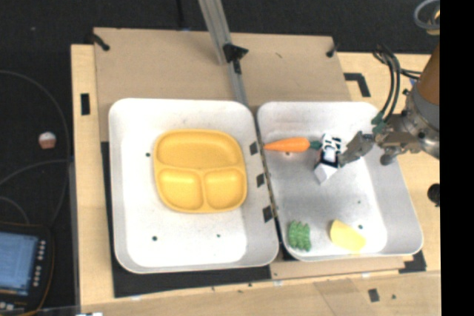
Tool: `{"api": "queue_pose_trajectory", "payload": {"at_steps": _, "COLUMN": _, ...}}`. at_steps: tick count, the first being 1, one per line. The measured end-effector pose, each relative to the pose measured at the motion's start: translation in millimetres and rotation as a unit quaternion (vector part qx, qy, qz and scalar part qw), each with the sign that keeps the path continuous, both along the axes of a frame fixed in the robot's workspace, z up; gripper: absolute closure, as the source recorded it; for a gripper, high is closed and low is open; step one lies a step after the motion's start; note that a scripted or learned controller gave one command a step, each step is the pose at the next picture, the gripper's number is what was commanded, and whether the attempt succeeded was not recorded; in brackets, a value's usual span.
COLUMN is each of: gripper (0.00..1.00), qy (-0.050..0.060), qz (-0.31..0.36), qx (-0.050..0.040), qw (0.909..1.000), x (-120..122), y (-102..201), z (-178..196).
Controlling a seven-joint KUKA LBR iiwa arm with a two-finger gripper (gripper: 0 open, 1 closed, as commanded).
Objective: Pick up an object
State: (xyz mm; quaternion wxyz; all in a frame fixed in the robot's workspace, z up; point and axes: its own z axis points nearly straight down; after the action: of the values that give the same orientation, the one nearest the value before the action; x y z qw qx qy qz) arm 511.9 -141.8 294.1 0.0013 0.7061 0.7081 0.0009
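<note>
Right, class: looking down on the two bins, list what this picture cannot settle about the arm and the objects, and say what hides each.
1. Gripper: small and dark against the small box; whether it grips the box cannot be told.
2. Arm: cut off by the right edge of the camera view.
3. Box markings: too small to read.
4. Green object: too blurred to identify; the carrot and yellow object are clearer.

The arm (422, 115) reaches in from the right, its pincer (354, 148) angled down and leftward.

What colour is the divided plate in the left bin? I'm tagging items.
Yellow: the divided plate shows clearly in the camera view.
</note>
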Motion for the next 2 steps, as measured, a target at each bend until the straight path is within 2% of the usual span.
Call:
{"api": "queue_pose_trajectory", "payload": {"at_steps": 1, "gripper": 0.00, "qy": 0.000, "qz": -0.001, "qx": 0.0000, "qw": 1.0000, "x": 0, "y": 0, "z": 0}}
{"api": "queue_pose_trajectory", "payload": {"at_steps": 2, "gripper": 0.00, "qy": 0.002, "qz": -0.001, "qx": -0.0005, "qw": 1.0000, "x": -2, "y": 0, "z": -42}}
